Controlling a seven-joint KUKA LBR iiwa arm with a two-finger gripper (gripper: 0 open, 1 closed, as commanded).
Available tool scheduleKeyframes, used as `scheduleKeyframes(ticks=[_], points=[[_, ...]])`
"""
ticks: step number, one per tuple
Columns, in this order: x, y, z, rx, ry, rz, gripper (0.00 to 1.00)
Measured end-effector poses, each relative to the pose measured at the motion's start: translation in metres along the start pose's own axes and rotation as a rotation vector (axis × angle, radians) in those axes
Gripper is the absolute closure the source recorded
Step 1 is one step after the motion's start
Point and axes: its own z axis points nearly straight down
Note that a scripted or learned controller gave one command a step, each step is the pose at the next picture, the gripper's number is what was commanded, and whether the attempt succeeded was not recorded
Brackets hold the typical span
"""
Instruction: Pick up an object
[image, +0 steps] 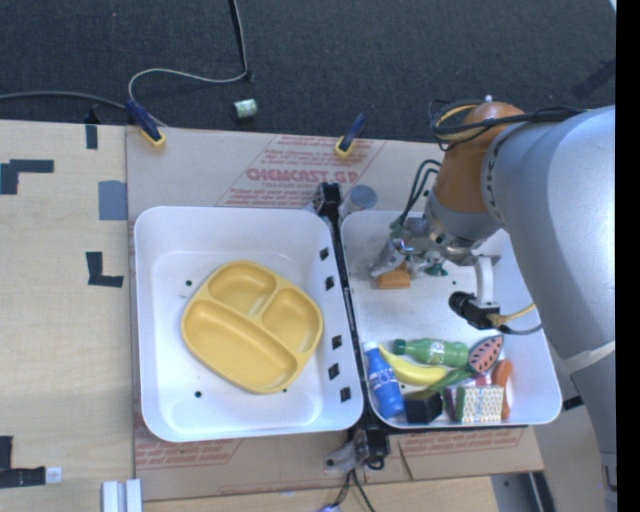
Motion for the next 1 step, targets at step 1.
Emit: scheduleKeyframes(ticks=[1], points=[[0.0737, -0.0576, -0.0902, -0.001, 0.004, 0.0, 1.0]])
